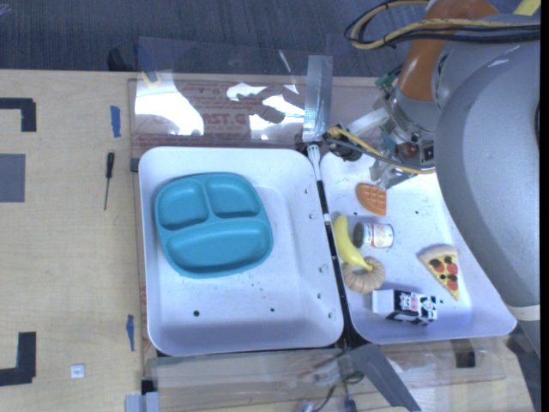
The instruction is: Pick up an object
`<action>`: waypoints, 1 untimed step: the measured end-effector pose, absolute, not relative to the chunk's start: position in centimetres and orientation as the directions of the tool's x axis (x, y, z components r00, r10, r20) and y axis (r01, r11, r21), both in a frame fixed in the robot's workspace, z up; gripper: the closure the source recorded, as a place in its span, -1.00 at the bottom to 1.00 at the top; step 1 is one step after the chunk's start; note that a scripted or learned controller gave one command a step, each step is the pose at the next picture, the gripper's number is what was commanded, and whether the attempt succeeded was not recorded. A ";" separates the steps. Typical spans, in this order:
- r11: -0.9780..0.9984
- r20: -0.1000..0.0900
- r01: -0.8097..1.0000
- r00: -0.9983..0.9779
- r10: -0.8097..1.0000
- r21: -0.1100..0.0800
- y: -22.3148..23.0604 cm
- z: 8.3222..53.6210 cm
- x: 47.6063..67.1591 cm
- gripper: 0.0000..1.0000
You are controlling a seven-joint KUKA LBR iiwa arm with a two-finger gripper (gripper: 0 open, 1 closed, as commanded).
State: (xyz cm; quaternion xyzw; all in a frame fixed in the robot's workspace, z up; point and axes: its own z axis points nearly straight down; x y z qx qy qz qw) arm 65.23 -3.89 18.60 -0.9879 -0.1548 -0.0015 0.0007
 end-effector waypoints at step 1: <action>-0.979 -0.001 0.203 0.979 0.203 -0.002 1.1 18.3 65.6 1.00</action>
